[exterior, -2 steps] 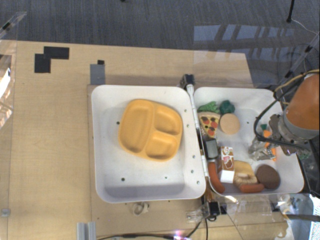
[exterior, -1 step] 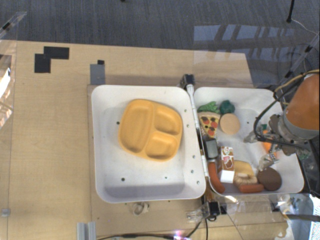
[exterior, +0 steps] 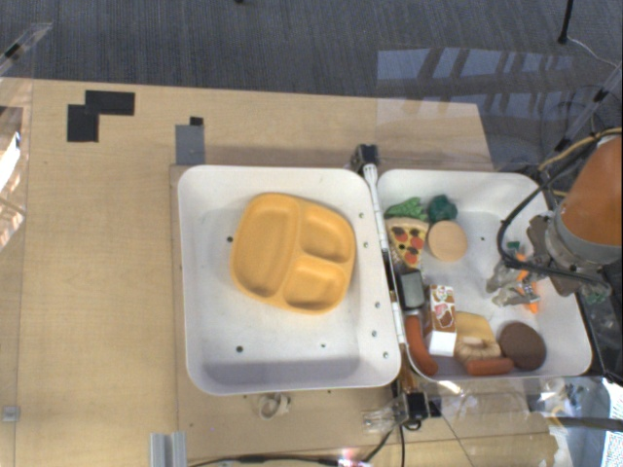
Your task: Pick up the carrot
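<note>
The carrot (exterior: 527,282) is a small orange piece lying on the floor of the right bin (exterior: 482,197), near its right wall. Only orange bits of it show, the lowest end near the gripper's lower edge. My gripper (exterior: 516,282) is low in the bin, directly over the carrot and covering most of it. The grey arm with its orange band (exterior: 596,200) reaches in from the right edge above it.
A brown patty (exterior: 523,345), bread (exterior: 474,331), two sausages (exterior: 419,343) and a red-white packet (exterior: 443,309) crowd the bin's near side. Pizza slice (exterior: 407,241), tan disc (exterior: 448,241) and green vegetables (exterior: 407,208) lie far left. The left bin (exterior: 209,348) holds a yellow divided plate (exterior: 292,251).
</note>
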Controlling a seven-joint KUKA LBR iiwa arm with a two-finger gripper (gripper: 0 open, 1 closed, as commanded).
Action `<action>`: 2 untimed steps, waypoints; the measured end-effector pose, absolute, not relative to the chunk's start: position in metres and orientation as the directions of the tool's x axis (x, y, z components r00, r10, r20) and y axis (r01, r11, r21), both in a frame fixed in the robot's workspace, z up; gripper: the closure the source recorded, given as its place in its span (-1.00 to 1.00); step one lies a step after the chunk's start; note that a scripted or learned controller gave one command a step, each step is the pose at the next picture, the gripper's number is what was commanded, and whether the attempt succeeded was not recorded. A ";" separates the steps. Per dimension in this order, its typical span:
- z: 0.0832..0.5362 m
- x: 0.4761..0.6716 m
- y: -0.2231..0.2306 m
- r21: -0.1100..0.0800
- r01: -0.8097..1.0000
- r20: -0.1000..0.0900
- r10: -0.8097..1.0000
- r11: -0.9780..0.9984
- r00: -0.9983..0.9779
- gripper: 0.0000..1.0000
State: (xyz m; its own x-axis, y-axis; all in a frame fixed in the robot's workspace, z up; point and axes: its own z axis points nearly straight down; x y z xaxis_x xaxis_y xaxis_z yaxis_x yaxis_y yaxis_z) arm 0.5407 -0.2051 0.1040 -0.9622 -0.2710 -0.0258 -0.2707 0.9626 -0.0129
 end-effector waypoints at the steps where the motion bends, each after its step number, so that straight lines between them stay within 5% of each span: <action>1: 0.117 0.545 -0.204 -0.018 -0.272 -0.037 -0.273 0.962 -0.961 1.00; 2: 0.130 0.549 -0.204 -0.022 -0.274 -0.047 -0.274 0.962 -0.960 1.00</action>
